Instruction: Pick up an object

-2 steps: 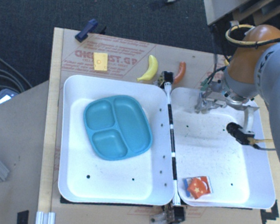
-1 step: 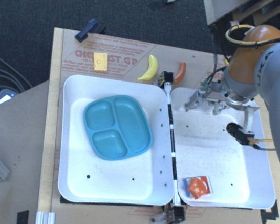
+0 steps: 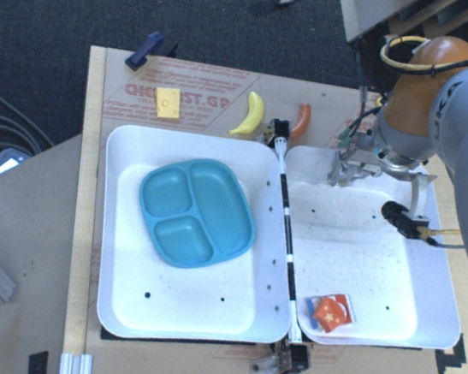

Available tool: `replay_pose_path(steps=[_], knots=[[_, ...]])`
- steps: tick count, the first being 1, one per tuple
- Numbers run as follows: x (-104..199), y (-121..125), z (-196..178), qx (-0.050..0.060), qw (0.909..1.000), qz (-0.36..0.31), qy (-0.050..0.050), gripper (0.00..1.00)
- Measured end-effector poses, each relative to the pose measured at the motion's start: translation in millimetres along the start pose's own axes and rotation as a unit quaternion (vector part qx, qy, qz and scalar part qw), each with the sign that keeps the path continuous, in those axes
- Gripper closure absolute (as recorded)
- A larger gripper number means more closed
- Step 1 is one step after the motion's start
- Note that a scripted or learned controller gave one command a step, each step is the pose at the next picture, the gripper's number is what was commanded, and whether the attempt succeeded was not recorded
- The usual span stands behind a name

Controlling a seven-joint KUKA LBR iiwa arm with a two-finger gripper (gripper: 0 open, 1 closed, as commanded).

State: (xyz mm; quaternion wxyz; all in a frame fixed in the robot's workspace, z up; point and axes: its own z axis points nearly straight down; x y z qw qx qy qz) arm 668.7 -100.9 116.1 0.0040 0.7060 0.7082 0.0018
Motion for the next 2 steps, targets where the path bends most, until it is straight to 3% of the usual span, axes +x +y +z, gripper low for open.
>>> replay_pose_path(steps=[1, 2], knots=[[0.0, -0.1, 0.3, 0.0, 1.0, 0.0, 0.0, 0.0], [8.5, -2.9, 31.6, 0.005, 1.0, 0.001, 0.002, 0.0]])
